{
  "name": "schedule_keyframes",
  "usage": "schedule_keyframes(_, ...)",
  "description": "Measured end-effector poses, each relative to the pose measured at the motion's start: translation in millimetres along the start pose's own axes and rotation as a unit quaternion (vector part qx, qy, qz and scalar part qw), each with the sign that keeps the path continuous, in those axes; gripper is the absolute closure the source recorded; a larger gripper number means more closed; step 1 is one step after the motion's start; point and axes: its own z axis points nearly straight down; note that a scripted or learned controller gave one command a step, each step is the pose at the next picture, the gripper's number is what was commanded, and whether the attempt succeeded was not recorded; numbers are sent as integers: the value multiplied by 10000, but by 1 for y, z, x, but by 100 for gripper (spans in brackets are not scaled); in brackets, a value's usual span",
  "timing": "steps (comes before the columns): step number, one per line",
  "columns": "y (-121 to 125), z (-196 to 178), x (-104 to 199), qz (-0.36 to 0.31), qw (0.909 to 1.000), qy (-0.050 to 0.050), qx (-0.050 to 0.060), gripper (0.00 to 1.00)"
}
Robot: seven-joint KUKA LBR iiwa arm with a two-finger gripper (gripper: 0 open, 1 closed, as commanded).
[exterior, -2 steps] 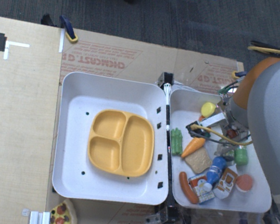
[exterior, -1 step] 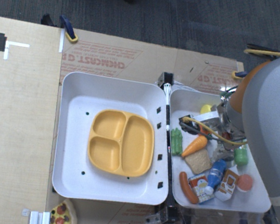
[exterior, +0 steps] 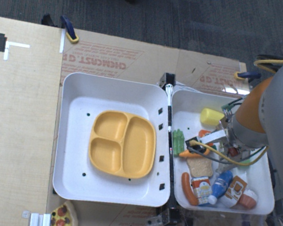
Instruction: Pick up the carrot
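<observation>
Closing in on the carrot — grasp not yet made

The carrot (exterior: 192, 155) lies in the right bin (exterior: 266, 180), just beyond the bread slice (exterior: 199, 168) and seemingly touching its far edge. The gripper (exterior: 222, 145) hangs just past the bread slice too, to the carrot's right; how wide it stands cannot be told, and nothing is seen held. Judged from this, the approach is in hand — the next move calls for a shift toward the carrot's middle, then a descent clear of the bread slice.
</observation>
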Motion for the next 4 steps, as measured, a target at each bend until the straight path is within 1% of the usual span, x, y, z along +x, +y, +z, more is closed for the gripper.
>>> schedule_keyframes(1, -49, -90, -17, 651, 9978, -130, 50, 0)
schedule_keyframes(2, -43, -89, 12, 644, 9978, -138, 51, 0)
schedule_keyframes(3, 16, 3, 25, 672, 9977, -70, 19, 0)
schedule_keyframes(4, -5, 1, 0, 687, 9976, -28, -1, 0)
